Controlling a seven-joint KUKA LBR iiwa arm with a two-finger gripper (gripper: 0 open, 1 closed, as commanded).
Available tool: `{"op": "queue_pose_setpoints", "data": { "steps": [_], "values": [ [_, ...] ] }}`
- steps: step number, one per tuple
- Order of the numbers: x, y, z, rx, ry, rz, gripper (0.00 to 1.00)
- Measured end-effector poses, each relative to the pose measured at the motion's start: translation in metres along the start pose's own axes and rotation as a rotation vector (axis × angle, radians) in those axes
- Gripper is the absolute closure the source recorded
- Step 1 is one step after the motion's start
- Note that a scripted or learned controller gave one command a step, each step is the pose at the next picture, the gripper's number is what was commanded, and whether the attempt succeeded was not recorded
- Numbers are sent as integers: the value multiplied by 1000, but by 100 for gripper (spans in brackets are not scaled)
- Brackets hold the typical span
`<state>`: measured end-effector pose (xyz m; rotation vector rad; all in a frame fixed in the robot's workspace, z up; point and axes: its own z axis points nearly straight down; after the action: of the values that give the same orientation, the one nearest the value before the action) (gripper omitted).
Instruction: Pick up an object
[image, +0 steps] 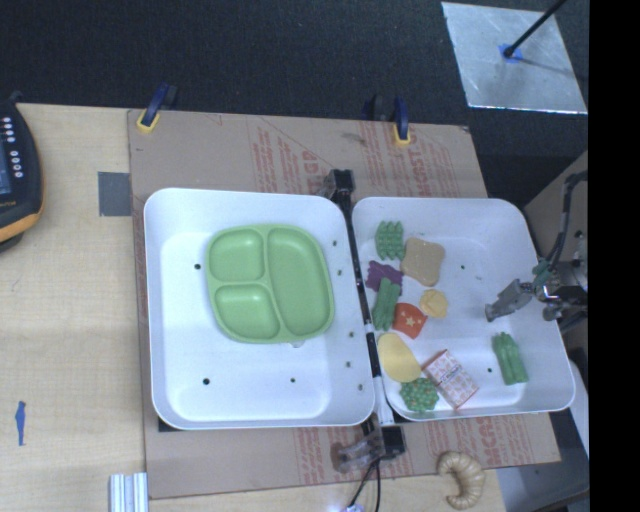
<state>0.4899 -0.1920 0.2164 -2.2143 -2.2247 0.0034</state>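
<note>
While the hand (503, 302) hangs open and empty, the green bean pod (509, 358) just nearer looks light, stiff, best pinched across its middle.

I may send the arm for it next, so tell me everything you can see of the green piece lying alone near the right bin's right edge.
The green piece is a small, elongated toy-like item, apparently plastic, with a ribbed or bumpy surface. It lies flat on the floor of the right bin, its long axis running up-down and slightly tilted, close to the right wall. Nothing touches it: the hand is above and left of it in the view, and the other pieces sit well to its left.
</note>
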Motion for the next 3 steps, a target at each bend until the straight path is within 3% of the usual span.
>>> {"op": "queue_pose_setpoints", "data": {
  "steps": [1, 2, 3],
  "values": [
    [73, 74, 121, 3, 3, -10, 0],
    [67, 71, 105, 2, -1, -2, 100],
    [67, 71, 105, 2, -1, -3, 0]
  ]
}}
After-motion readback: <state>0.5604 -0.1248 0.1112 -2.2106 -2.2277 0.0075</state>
